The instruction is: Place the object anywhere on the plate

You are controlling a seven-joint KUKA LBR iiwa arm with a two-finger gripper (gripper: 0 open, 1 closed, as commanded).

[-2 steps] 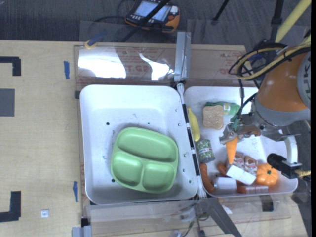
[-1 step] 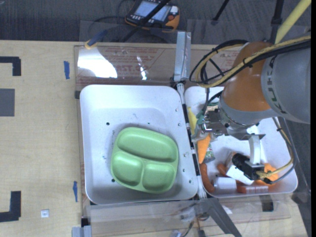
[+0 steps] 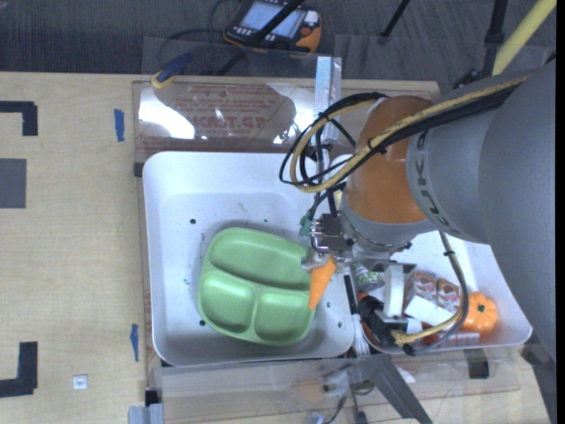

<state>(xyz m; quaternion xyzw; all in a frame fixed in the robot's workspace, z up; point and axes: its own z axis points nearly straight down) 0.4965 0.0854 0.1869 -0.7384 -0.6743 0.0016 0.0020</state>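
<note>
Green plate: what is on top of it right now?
An orange carrot-like piece overlaps the green plate at its right rim. The arm covers the carrot's upper end; the compartments hold nothing else.

Light wood bench [image 3: 71, 272] with black corner markings and a couple bits of blue tape [image 3: 118, 124] on it. Two shallow white bins sit side by side on top, the left bin [image 3: 168, 237] touching the right bin [image 3: 512, 312], plus a clear plastic sheet [image 3: 221, 113] along the far edge.
</note>
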